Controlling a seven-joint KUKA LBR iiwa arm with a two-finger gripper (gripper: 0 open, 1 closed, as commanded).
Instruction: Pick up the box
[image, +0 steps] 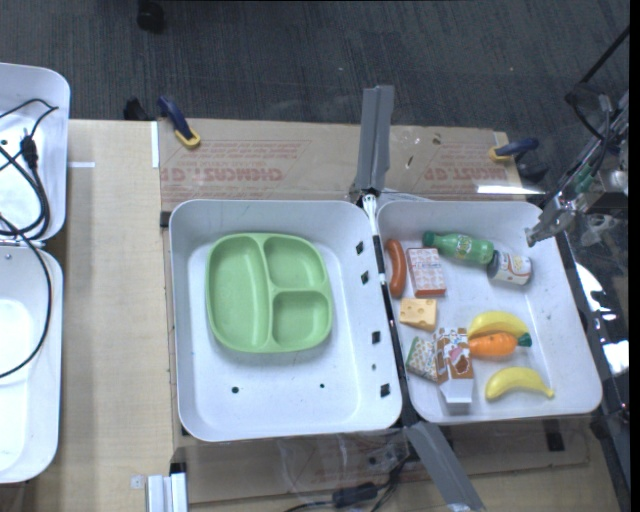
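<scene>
box (426, 272) lay flat in right bin (570, 300), judged light, stiff, best gripped across short sides | gripper (545, 225) state could not be told

Plate (268, 292) in left bin (190, 330); box (426, 272) in right bin (575, 330), sausage (396, 268) just left

The gripper (545, 222) at the far right rim of the right bin (575, 300) is too small and tangled with cables to read; whether it is open or closed cannot be told. The arm (600, 150) behind it runs off the right edge. The print on the box (426, 271) is too small to make out, as is that on the carton (457, 368). Two white trays (30, 300) at the left are cut by the edge.
</scene>
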